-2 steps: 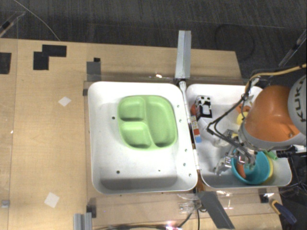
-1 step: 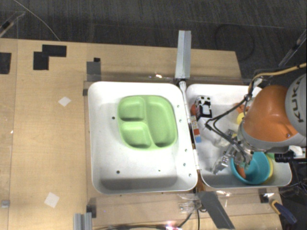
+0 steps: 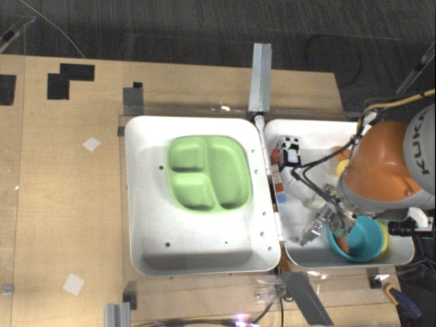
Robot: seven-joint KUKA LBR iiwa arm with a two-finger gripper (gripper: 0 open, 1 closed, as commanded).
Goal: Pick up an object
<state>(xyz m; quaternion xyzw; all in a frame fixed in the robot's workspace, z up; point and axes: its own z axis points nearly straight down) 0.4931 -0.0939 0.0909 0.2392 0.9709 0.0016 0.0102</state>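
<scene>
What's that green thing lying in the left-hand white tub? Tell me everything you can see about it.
It is a light green divided plate, plastic by the look of it, roughly square with rounded corners. Raised ridges split it into three compartments: two smaller ones on the left, one long one on the right. It lies flat, open side up, turned slightly askew, near the middle of the left bin, resting on its floor. Nothing else touches it.

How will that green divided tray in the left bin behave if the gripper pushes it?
The green tray looks like rigid moulded plastic, so probably stiff and light. It lies flat and low, so likely slides across the smooth white bin rather than tipping. Its rounded rim may be hard to pinch.
</scene>
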